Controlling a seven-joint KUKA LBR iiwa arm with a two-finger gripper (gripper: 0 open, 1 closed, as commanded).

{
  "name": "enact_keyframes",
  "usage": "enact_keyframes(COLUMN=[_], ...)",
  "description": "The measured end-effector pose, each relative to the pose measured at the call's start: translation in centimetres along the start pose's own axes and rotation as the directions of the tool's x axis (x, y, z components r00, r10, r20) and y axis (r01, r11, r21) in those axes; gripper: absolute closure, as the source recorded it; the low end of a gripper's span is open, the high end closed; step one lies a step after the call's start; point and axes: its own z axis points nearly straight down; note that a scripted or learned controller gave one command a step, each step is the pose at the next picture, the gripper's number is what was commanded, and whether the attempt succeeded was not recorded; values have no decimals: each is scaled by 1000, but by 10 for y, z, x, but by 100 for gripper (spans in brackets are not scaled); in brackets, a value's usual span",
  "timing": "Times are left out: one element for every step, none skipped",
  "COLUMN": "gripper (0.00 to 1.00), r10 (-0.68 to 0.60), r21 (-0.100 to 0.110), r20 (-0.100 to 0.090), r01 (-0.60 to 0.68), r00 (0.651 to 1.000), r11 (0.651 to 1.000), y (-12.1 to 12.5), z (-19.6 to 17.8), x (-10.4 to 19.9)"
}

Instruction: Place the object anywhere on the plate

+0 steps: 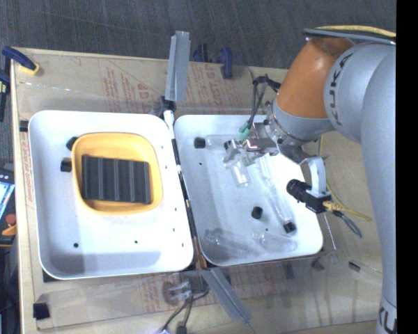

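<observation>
The gripper (245,160) hangs over the right bin (216,245), near its back rim; whether it is spread or pinching cannot be told. A small black object (258,213) lies mid-bin. The yellow plate (117,145) sits in the left bin (90,259).

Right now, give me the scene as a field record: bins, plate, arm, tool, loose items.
left bin: holds yellow plate with a dark ribbed block on it
right bin: holds clear tubes and a small black piece
arm: reaches in from the right, over the right bin
tool: transparent, above the right bin's upper half, grip state unclear
plate status: tool not over the plate
</observation>
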Motion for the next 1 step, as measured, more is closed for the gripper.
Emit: enact_keyframes(gripper=[100], r10=[-263], r21=[-2], r20=[1], r01=[263], r00=[965], r11=[965], y=[58], z=[-18], x=[37])
